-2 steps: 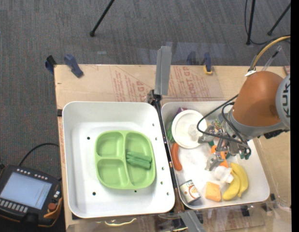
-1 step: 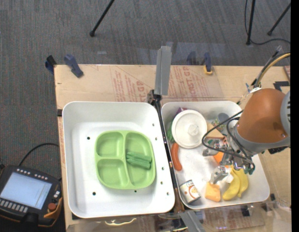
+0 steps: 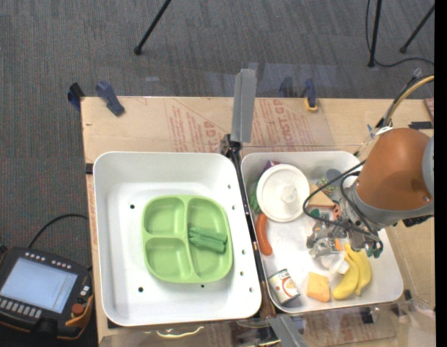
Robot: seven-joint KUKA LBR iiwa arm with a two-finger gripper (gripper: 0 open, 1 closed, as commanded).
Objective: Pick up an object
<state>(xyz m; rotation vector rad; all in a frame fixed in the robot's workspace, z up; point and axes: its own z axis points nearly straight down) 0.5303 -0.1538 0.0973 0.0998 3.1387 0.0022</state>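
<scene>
Nearest the camera, a small can (image 3: 284,286) lies at the front edge of the right bin (image 3: 393,280), with a cheese wedge (image 3: 318,288) and a banana (image 3: 353,272) beside it. Just behind the banana the gripper (image 3: 329,243) hovers low; whether it is wide or narrow I cannot tell. Crowding could make it nudge the banana aside or catch two things. A green tray (image 3: 185,238) sits in the left bin (image 3: 111,194).

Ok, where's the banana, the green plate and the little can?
banana (image 3: 355,272): camera view, middle of its yellow curve.
green plate (image 3: 164,226): camera view, bare upper-left compartment.
can (image 3: 284,286): camera view, its printed side.
</scene>
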